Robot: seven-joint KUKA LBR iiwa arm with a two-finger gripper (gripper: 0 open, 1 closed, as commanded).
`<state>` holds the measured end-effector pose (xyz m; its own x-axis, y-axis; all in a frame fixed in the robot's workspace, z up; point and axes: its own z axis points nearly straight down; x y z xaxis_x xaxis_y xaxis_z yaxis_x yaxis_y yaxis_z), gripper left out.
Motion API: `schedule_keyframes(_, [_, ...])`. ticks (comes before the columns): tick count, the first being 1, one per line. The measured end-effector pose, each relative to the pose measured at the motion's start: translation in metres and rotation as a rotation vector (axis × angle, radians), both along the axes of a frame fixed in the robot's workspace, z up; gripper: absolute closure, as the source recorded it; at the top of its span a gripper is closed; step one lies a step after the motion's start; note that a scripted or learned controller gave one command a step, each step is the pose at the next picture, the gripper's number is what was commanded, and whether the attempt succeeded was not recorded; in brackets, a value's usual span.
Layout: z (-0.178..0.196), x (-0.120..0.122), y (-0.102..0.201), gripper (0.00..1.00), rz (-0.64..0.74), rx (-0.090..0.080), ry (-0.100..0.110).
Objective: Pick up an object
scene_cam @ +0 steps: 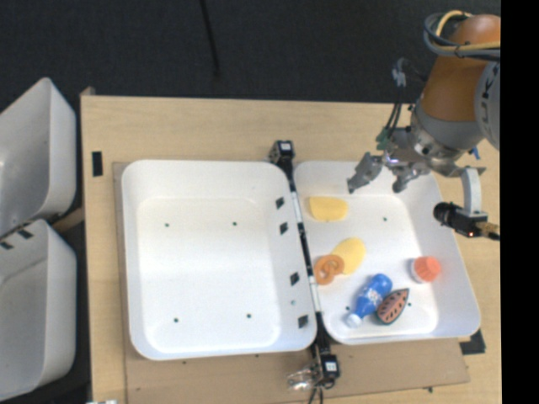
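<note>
Camera view shows the gripper [383, 173] with fingers spread and nothing between them over the right bin's [450, 314] far end — just beyond a yellow piece [328, 208].

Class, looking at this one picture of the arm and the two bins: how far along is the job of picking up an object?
Done: little. The gripper hangs open over the right bin's far end, with nothing between its fingers. In hand: an approach; the nearest thing is the yellow piece. Left: descend, close and lift. The blue bottle and orange ring lie untouched.
</note>
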<state>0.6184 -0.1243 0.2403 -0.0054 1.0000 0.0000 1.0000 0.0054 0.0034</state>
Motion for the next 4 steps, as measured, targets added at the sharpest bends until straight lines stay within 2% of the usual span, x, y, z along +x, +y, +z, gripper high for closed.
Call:
schedule_keyframes(1, [0.010, 0.000, -0.003, 1.00, 0.000, -0.002, 0.000])
schedule_keyframes(2, [0.127, 0.006, -0.023, 1.00, -0.002, -0.004, -0.010])
schedule_keyframes(3, [0.271, -0.016, -0.034, 1.00, -0.001, -0.006, -0.016])
schedule_keyframes(4, [0.111, -0.007, 0.007, 1.00, -0.001, 0.002, 0.017])
